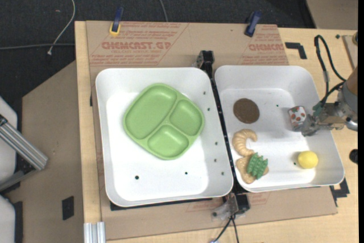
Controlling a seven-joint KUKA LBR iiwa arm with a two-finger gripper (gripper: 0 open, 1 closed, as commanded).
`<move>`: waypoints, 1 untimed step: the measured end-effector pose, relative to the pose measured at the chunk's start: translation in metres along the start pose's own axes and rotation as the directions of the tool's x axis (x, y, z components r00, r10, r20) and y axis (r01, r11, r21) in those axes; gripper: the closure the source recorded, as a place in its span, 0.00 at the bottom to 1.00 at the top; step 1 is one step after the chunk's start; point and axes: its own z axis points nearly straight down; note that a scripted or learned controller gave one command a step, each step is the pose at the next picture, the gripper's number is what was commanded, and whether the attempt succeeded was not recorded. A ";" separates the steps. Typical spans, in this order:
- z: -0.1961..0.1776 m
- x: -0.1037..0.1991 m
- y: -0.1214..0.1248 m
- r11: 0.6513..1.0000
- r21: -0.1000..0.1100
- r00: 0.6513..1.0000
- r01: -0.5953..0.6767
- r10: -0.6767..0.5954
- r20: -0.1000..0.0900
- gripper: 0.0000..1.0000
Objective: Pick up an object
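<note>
bins (114, 122): glossy white plastic | plate (164, 120): smooth matt green plastic | bench board (170, 42): brown cardboard

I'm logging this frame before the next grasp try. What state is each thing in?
Green tray: flat in left bin, compartments bare.
Brown disc: flat in right bin.
Croissant: lying flat.
Green toy: atop a tan piece.
Lemon: loose.
Die: beside claw.
</note>
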 end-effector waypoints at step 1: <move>-0.045 -0.006 -0.004 1.000 -0.002 1.000 0.000 0.000 0.001 1.00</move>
